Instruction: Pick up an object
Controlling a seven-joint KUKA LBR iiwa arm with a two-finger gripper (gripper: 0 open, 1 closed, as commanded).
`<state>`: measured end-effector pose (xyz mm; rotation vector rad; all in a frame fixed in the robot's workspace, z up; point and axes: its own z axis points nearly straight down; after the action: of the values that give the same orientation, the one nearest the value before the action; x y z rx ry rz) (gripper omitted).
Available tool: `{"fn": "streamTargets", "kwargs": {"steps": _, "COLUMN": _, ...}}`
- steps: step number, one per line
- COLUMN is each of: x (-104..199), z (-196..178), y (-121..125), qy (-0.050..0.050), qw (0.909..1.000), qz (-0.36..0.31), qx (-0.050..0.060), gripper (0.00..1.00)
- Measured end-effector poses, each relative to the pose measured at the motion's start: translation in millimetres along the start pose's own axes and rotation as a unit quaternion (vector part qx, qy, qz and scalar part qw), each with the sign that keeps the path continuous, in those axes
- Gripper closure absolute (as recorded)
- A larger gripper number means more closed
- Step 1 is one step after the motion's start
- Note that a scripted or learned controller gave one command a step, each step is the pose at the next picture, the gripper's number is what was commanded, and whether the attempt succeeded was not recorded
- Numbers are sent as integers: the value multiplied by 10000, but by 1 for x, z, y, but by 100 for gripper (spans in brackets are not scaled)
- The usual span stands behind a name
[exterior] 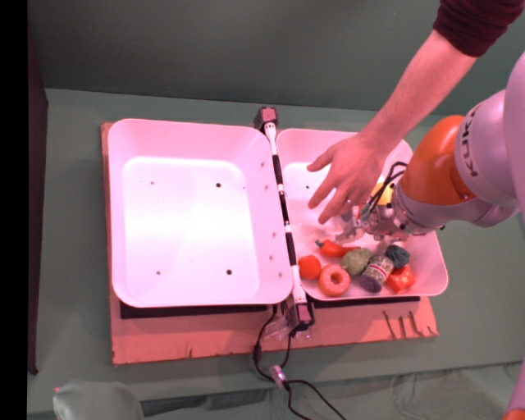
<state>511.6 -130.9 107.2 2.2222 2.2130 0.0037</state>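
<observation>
Where toys cluster (361, 267), right bin (426, 283)

Rounded grey robot arm (500, 156) with dark KUKA lettering, glossy orange band (439, 168) above wrist, black cables (395, 174) near metal gripper (371, 223). Person's dark maroon sleeve (476, 20).

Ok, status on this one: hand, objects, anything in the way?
Hand low in right bin, grip unclear. Objects clustered at near edge: donut, red pepper. Person's hand reaching into the same bin, in the way.
</observation>
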Motion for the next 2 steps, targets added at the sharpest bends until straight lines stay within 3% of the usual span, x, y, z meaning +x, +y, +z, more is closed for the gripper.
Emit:
{"fn": "streamTargets", "kwargs": {"steps": 1, "x": -3, "z": 9, "y": 5, "qy": 2, "qw": 10000, "qz": 2, "qx": -37, "gripper": 0}}
{"fn": "streamTargets", "kwargs": {"steps": 2, "x": -5, "z": -5, "y": 9, "qy": -37, "qw": 9999, "qz": 22, "qx": -126, "gripper": 100}}
